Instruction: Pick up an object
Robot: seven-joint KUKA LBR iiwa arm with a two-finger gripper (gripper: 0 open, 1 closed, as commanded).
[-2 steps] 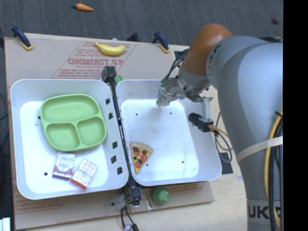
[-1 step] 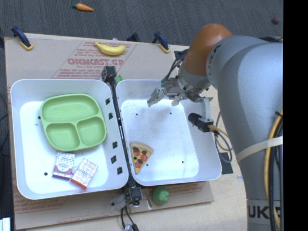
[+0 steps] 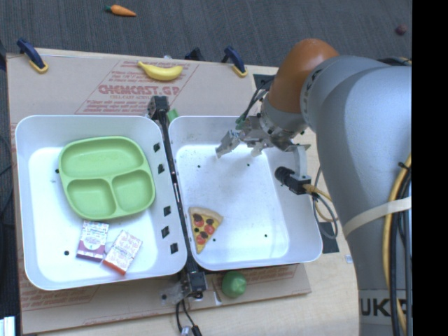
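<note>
From the camera above the bench, the grey arm (image 3: pixel 364 117) reached in from the right, its orange band (image 3: pixel 297 72) sitting over the far right corner of the right bin (image 3: pixel 297 240). The gripper (image 3: pixel 231 144) hung over that bin's far edge, toward its middle, tilted to the left; whether its fingers were apart or together could not be told from this angle, and nothing was visibly between them. The one thing in the right bin was a pizza slice (image 3: pixel 203 228), lying flat near the front left corner, just beside the divider (image 3: pixel 171 187) between the bins and well apart from the gripper. The rest of that bin's floor lay bare, leaving open room between the gripper and the slice. In the left bin (image 3: pixel 31 257), a green divided plate (image 3: pixel 106 177) took up the far half, close to the divider side, and two small packets (image 3: pixel 108 247) lay side by side near the front wall. Outside the bins, a banana (image 3: pixel 161 69) rested on the cardboard (image 3: pixel 91 89) behind them, a green ball (image 3: pixel 234 284) sat just beyond the right bin's front edge, and a carrot (image 3: pixel 122 10) lay on the floor beyond the bench.
</note>
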